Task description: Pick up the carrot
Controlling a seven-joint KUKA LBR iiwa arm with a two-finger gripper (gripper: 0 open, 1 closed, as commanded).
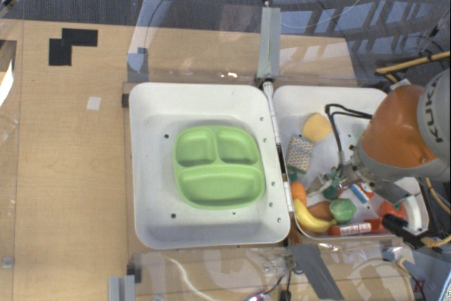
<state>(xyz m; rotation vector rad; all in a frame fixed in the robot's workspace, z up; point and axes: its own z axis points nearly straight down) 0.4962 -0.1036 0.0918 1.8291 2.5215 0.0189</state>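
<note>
So the carrot (299, 192) sits in the right bin (352, 99), touching the banana (310, 217) at the left wall. Gripper (337, 180) hangs just beside it over the toy pile; can't tell its grip. Green plate (218, 167) sits in the left bin (151, 173).

Two white bins (141, 151) sit on a pale wood-toned counter (63, 173) bearing black block marks (70, 44). A lime green divided plate (218, 166) lies in the left bin. The right bin holds an orange carrot (299, 192), a yellow banana (310, 218), a pale yellow lemon (317, 127), a green round piece (342, 210) and a checked grey packet (299, 154). The arm's band (398, 127) is orange.
</note>
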